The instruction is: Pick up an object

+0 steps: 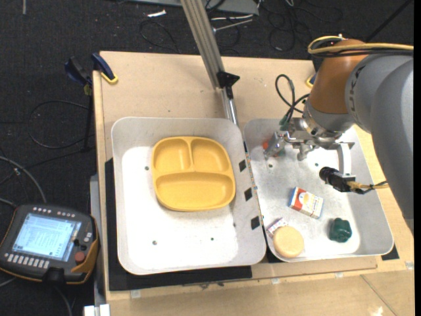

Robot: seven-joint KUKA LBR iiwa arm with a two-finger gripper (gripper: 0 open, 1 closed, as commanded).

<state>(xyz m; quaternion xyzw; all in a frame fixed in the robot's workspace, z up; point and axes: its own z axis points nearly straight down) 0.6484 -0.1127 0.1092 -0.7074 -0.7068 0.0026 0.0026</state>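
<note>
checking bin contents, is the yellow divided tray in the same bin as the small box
No, the yellow tray lies in the left bin; the small box lies in the right bin.

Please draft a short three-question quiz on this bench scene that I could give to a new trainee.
1. True or false: the yellow divided plate lies in the same bin as the small carton.
2. Multiple choice: which object lies nearest the front corner of the right bin, beside the dark green object? A) round tan object B) yellow divided plate C) handheld pendant
3. Fill in: the gripper hovers over the ____ bin.

Key
1. False: the plate is in the left bin, the carton in the right.
2. A
3. right
</note>
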